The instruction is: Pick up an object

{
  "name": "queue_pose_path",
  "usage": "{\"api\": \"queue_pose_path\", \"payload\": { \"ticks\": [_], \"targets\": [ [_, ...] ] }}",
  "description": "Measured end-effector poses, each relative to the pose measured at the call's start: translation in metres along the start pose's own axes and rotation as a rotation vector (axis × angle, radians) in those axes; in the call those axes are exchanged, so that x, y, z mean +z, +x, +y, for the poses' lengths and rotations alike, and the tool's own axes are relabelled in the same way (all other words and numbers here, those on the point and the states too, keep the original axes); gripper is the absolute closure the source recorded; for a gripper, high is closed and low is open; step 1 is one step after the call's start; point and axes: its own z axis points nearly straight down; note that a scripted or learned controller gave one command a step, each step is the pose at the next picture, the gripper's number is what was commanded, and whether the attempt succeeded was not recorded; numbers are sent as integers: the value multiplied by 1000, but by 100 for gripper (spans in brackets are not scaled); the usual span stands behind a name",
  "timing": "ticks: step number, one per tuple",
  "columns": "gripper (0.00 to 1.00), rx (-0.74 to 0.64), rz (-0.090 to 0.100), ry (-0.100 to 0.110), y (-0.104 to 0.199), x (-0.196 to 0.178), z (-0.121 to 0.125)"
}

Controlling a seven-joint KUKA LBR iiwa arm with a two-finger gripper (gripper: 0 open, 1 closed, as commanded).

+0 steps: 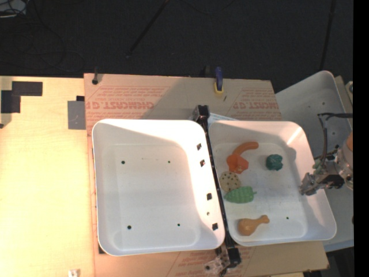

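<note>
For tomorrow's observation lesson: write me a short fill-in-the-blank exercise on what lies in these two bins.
1. All the toys lie in the ___ bin.
2. The cookie sits just above the ___ leafy toy.
3. The orange toy lies to the ___ of the teal toy.
4. The gripper hovers at that bin's ___ rim.

Missing words: right; green; left; right

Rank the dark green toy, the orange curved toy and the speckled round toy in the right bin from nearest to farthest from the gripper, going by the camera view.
Measured from the gripper at the right bin's right rim:
1. Dark green toy, toward the bin's right side, nearest.
2. Orange curved toy, near the bin's middle, toward the back.
3. Speckled round toy, by the left wall beside the divider, farthest.
</note>
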Motion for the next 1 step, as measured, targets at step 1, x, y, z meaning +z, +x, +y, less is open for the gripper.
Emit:
{"api": "queue_pose_path", "payload": {
  "ticks": [1],
  "targets": [
    [100, -3, -1, 0, -1, -10, 0]
  ]
}}
